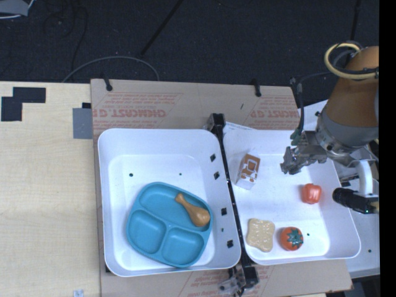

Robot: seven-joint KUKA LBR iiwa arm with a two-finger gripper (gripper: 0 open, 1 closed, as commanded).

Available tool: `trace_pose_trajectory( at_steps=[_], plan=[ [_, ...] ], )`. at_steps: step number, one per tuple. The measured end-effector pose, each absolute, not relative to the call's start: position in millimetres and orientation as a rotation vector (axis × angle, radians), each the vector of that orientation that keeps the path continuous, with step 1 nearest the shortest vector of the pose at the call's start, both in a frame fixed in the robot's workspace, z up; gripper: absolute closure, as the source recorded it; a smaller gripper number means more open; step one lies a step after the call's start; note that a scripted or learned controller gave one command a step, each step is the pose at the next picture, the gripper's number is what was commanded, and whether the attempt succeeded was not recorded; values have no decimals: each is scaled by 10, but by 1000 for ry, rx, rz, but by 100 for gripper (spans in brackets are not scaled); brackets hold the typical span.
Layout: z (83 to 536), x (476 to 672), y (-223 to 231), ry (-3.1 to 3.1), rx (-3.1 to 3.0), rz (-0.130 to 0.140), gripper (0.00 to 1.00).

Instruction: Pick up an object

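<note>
- Gripper (pixel 296 159) hangs over the right bin (pixel 272 252), at about two o'clock within it; whether it is open or closed cannot be told, and nothing shows held.
- Red toy (pixel 311 193) lies at five o'clock from the gripper, near it but apart.
- Tomato (pixel 291 238) and toast (pixel 260 234) sit side by side at the bin's six o'clock.
- Small packet (pixel 248 171) lies at nine o'clock from the gripper.
- Left bin (pixel 111 166) holds a blue tray (pixel 148 234) with a drumstick (pixel 193 210) at its two o'clock.
</note>
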State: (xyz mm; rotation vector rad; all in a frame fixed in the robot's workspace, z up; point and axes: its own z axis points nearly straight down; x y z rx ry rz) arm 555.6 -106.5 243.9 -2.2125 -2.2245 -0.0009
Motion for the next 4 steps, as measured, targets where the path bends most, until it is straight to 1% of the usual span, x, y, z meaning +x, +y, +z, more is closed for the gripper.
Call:
trace_pose_trajectory(
  at_steps=[1, 2, 3, 4],
  plan=[
    [2487, 5517, -493, -2224, -2212, 0, 100],
    [2370, 5556, -52, -2221, -2214, 5, 100],
    [2383, 5625, 513, -2224, -2213, 1, 100],
    [2245, 5600, 1104, -2224, -2212, 5, 100]
  ],
)
